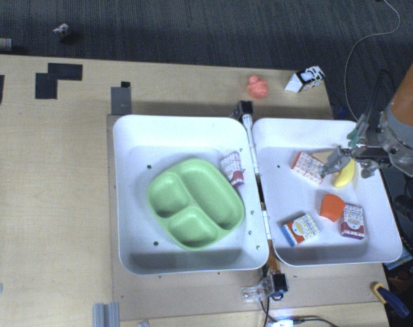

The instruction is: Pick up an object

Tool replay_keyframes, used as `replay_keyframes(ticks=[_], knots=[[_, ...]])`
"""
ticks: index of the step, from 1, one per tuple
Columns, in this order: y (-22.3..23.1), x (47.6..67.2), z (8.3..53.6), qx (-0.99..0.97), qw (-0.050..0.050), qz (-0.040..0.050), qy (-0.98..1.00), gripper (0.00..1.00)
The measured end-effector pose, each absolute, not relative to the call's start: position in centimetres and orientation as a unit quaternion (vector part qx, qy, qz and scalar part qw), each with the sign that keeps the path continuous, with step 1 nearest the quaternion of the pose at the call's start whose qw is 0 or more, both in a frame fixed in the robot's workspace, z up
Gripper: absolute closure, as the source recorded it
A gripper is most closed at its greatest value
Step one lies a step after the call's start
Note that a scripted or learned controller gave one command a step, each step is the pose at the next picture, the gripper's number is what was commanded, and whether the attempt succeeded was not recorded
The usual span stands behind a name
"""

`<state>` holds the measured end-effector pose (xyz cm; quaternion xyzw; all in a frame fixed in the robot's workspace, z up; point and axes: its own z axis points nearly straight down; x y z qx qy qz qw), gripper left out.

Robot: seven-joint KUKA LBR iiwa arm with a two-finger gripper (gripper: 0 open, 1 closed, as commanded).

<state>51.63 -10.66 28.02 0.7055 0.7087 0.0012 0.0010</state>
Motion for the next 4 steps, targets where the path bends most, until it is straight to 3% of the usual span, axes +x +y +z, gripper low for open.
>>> replay_keyframes(ticks=[1, 2, 3, 4], knots=[[-13.7, 54.4, 12.2, 0.707, -0.001, -0.0003, 0.708, 0.00], [-10.6, 50.0, 9.7, 0.707, 0.017, 0.0073, 0.707, 0.00], [-10.8, 50.4, 11.0, 0.707, 0.023, 0.0100, 0.707, 1.00], [-3.0, 48.8, 18.5, 0.705, 0.001, 0.0020, 0.709, 1.00]])
